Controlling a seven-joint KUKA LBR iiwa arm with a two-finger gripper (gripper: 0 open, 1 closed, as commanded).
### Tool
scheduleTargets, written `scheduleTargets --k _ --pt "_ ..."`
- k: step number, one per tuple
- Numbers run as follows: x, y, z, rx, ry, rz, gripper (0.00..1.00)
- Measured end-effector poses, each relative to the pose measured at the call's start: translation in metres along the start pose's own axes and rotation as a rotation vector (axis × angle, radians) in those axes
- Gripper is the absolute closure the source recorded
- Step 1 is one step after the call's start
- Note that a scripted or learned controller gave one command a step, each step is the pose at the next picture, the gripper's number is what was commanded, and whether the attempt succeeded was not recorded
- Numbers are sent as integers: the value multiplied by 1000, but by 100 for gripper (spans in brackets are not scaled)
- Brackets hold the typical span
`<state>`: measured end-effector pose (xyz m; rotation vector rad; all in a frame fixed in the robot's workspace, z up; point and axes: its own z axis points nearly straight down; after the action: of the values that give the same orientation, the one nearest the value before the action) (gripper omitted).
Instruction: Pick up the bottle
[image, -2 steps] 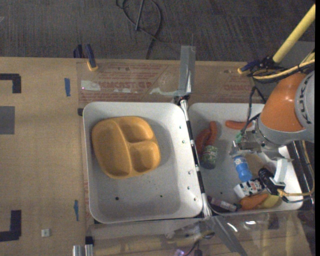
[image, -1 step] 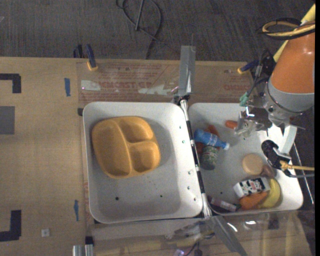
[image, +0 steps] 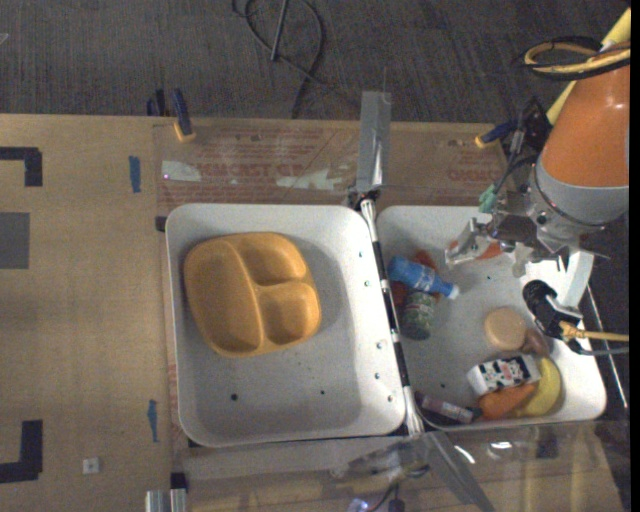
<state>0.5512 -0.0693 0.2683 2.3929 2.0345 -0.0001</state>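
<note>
I'm looking down on the bench (image: 80, 300), with the left bin (image: 290, 400) and the right bin (image: 470, 300) side by side, and I'll place everything off the right bin. Next door, the left bin holds a yellow divided plate (image: 252, 292) in its upper left part, with bare white floor along its lower and right sides.

The arm (image: 590, 140) hangs over the right bin's upper right corner, its orange band prominent. Below it the gripper (image: 500, 240) sits above the bin's upper middle; from this angle I cannot tell how its fingers stand, and I see nothing between them.

The bottle (image: 420, 277) lies on its side in the right bin's upper left area, just beside the wall shared with the left bin. It is blue with a white cap pointing toward the bin's middle. It lies near the gripper, below and to its left, and apart from it.

A dark green can (image: 418, 315) rests right below the bottle, possibly touching it. Something red (image: 425, 260) peeks out behind the bottle.

The bin's centre is bare floor. Its lower right corner is crowded: a tan round object (image: 505, 328), a small carton (image: 503, 374), a banana (image: 547, 390) and an orange piece (image: 505, 402).
</note>
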Motion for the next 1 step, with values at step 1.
scheduleTargets --k 1 --pt "28 66 84 0 0 -112 0"
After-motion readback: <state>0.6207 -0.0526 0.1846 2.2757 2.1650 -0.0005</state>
